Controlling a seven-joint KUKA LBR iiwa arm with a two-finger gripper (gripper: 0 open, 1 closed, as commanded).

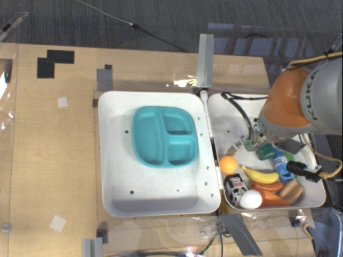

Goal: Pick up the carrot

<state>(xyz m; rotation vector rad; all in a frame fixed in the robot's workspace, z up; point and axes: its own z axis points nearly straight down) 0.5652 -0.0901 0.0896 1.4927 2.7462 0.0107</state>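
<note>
From the camera view, you have 2 white bins side by side. The left bin (115, 186) carries a teal divided plate (164, 136) and nothing that matters to this pick. The right bin (230, 111) holds the clutter, all of it crowded into the near end.

Your target, the carrot (273, 198), appears to be the orange piece lying low at the near wall of the right bin. It is hemmed in: a white egg (250, 199) touches its left end, a brown piece (290, 190) sits at its right, a red piece (267, 187) and a banana (259, 174) lie just above it. An orange ball (229, 165) sits near the bin's left wall.

The arm (300, 98) hangs over the far right of that bin, and its wrist hides the gripper, so you cannot tell whether it is open or closed.

Watch for 3 risks, as I judge them. The descent could land on the banana or red piece instead, since they overlap the carrot's upper edge. The egg could roll and shove the carrot against the wall. And a grasp near the wall may simply slip off the carrot's taper.
</note>
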